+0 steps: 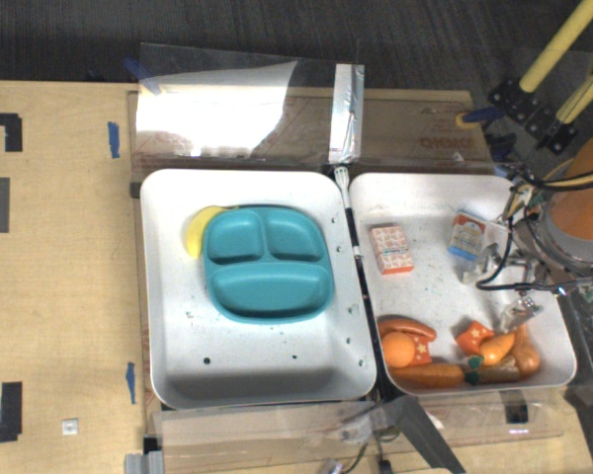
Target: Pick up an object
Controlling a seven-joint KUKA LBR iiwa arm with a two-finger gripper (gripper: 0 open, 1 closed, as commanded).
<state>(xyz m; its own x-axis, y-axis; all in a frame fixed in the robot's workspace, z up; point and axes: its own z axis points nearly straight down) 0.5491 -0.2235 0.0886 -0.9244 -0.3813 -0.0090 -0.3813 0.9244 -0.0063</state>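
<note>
Dark carpet lies beyond my pale wooden desk point(59, 294). The left bin point(168, 354) holds a teal divided plate point(269, 262) over something yellow point(198, 227). The right bin point(430, 279) keeps small cartons and, along its near edge, orange toy food point(415, 349). My claw point(522, 309) hovers at that bin's right edge; its grip I cannot tell.

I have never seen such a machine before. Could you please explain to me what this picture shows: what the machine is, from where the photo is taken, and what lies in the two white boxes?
One camera, fixed above a bench, looks down at a slant. The machine is a robot arm, grey with an orange band, reaching in from the right; its job is to pick up an object. Its gripper hangs low over the right bin, near the toys. The left bin holds a teal divided plate with a yellow object partly under it. The right bin holds two small boxes and orange toy foods along its near edge.
</note>
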